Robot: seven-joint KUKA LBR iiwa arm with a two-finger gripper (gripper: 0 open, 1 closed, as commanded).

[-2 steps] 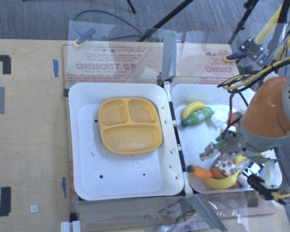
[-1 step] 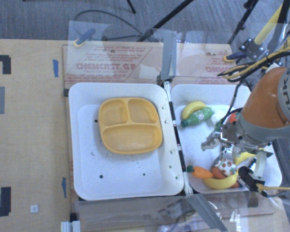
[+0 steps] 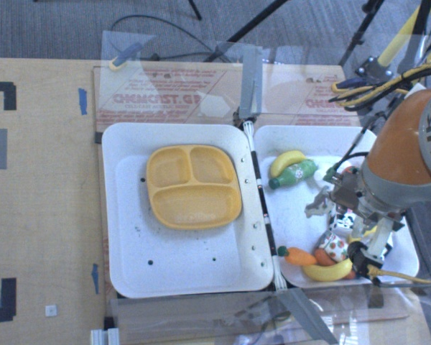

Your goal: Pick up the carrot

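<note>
The carrot (image 3: 299, 256), orange with a green tip at its left end, lies near the front edge of the right bin (image 3: 294, 214). It touches a yellow banana (image 3: 329, 270) on its right. My gripper (image 3: 343, 227) hangs low over the bin's front right part, up and to the right of the carrot and apart from it. Right below the gripper sits a white item with red and green spots (image 3: 335, 246), and a small white-and-black item (image 3: 342, 223) sits at the gripper itself. Nothing orange shows at the gripper.
A second banana (image 3: 286, 162) and a green bottle (image 3: 293, 174) lie at the back of the right bin. The left bin (image 3: 129, 264) holds a yellow divided plate (image 3: 194, 186). A ridge between the bins (image 3: 260, 207) lies just left of the carrot.
</note>
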